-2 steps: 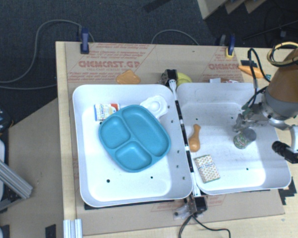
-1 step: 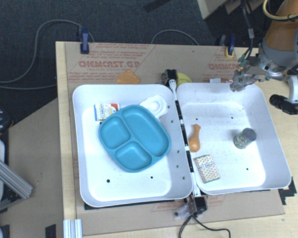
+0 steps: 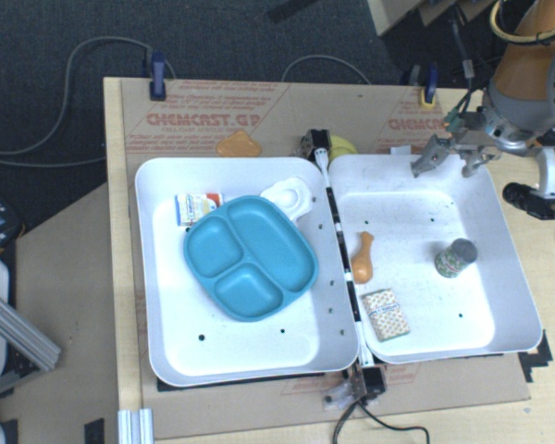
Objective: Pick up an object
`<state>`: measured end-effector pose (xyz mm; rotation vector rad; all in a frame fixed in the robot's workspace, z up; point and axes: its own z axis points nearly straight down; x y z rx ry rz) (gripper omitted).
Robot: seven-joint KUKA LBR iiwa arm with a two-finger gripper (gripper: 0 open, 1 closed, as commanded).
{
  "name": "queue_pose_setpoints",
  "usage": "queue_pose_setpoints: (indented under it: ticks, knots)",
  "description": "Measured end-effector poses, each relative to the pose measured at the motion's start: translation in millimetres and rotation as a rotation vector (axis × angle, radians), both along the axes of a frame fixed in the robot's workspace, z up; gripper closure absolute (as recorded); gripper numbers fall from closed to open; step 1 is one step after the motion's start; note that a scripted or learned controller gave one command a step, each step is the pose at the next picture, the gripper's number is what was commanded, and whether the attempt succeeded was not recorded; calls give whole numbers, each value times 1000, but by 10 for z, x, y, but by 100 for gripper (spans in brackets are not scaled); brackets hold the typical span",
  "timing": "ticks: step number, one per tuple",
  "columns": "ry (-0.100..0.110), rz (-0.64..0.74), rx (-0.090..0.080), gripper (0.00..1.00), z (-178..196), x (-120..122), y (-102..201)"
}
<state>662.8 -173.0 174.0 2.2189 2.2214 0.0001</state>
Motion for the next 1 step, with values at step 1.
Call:
queue_pose_setpoints:
  ticks: [1]
  knots:
    - [14, -5, 4, 0, -954, -674, -211]
